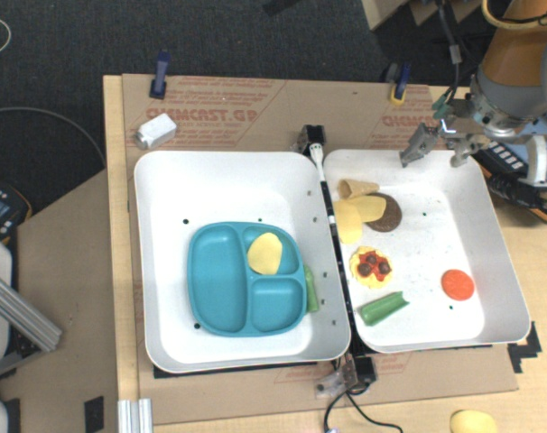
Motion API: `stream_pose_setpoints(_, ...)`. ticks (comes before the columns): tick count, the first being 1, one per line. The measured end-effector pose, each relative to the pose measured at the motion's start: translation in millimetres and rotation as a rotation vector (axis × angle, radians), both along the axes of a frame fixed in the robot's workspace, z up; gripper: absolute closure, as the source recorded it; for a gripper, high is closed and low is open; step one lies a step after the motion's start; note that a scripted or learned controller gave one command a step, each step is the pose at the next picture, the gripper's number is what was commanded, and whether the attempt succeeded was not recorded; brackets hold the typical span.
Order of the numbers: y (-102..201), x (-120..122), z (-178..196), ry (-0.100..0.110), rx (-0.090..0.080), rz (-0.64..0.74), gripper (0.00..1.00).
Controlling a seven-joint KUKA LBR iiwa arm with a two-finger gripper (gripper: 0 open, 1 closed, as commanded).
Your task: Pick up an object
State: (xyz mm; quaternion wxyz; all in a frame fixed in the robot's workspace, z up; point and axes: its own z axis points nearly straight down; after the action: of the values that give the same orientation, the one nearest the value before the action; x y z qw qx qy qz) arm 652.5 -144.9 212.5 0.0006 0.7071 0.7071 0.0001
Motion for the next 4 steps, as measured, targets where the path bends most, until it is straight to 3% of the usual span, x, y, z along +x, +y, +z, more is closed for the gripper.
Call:
stream_pose_setpoints(1, -84.8, -60.4, 197.2, -0.018, -0.01, -0.007, 0.0)
stream_pose_setpoints(2, -79.9, -119.7, 333.6, -0.017, -0.007, -0.002, 0.0)
stream_pose_setpoints(3, -43.5, -172.0, 185.8, 0.017, 0.007, -0.001, 0.0)
stream_pose_setpoints(4, -39.8, -172.9, 325.4, -0.017, -0.006, 0.002, 0.0)
